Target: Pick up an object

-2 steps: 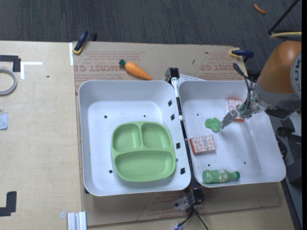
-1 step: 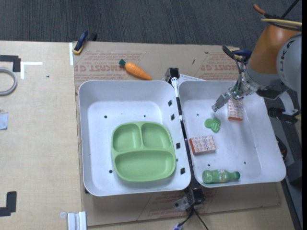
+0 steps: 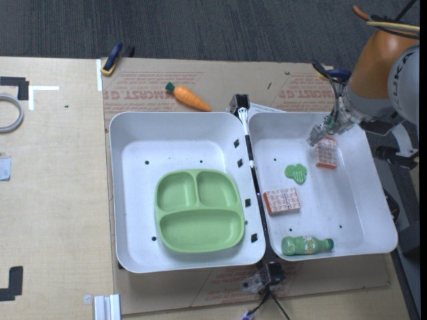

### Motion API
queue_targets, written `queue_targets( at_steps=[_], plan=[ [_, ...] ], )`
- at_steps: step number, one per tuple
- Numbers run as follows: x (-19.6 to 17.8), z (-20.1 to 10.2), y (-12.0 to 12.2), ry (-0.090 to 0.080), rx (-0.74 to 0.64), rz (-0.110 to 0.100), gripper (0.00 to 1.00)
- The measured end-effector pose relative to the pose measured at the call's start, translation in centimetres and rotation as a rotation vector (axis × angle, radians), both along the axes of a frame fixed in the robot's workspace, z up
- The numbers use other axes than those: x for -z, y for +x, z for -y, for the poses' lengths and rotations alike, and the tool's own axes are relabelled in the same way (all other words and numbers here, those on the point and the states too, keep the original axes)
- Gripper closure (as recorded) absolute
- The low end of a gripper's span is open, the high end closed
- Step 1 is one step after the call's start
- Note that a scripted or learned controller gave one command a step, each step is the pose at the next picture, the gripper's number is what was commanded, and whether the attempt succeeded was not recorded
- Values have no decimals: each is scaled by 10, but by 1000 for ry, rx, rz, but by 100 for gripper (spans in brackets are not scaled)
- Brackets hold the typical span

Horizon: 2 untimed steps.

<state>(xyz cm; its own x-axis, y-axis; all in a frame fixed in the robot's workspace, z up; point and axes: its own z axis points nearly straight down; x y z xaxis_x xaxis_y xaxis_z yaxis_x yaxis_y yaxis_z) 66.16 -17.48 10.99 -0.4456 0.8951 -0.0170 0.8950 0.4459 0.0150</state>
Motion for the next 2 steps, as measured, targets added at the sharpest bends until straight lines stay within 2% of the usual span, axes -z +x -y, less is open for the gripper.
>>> queue_targets(
  at_steps=[1, 2],
  plan=[
    [-55, -67, -2, 9, 112, -18, 100],
    [-55, -67, -2, 9, 112, -18, 0]
  ],
)
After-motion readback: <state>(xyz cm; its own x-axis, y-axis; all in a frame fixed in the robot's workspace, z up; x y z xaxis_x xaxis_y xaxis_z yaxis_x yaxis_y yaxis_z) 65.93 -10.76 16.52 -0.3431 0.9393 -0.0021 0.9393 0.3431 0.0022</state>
